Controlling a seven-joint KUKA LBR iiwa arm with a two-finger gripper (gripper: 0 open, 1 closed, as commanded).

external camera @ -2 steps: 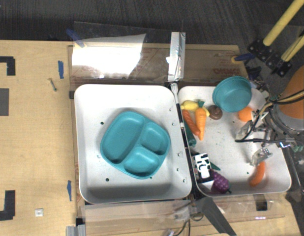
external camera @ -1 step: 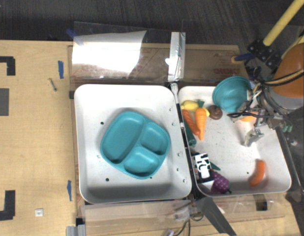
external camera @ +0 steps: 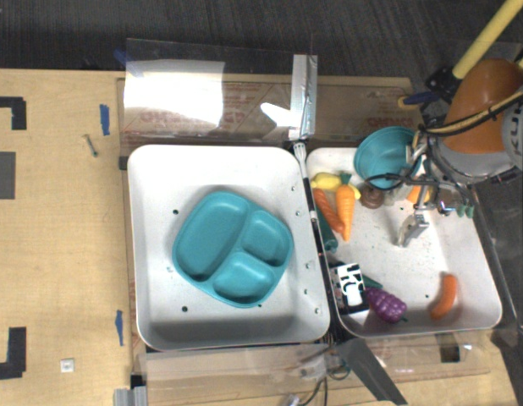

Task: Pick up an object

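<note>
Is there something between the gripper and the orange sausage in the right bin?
Nothing visible. The gripper hangs over bare white floor of the right bin. The orange sausage lies toward the bin's near right corner, with open floor between them. The purple grapes lie off to the side.

The bench [external camera: 50,252] looks like pale, matt wood with a fine grain; the left bin [external camera: 151,311] on it is smooth white plastic with a dull sheen; in that bin the teal divided plate [external camera: 233,248] is smooth moulded plastic, softly glossy; behind the left bin a clear sheet [external camera: 173,96] looks like shiny plastic throwing white glare; right of that bin, the carrot [external camera: 345,210], purple grapes [external camera: 386,304] and orange sausage [external camera: 446,295] look like smooth toy plastic; the teal bowl [external camera: 384,155] is glossy; the gripper [external camera: 412,227] has bright bare metal.
</note>
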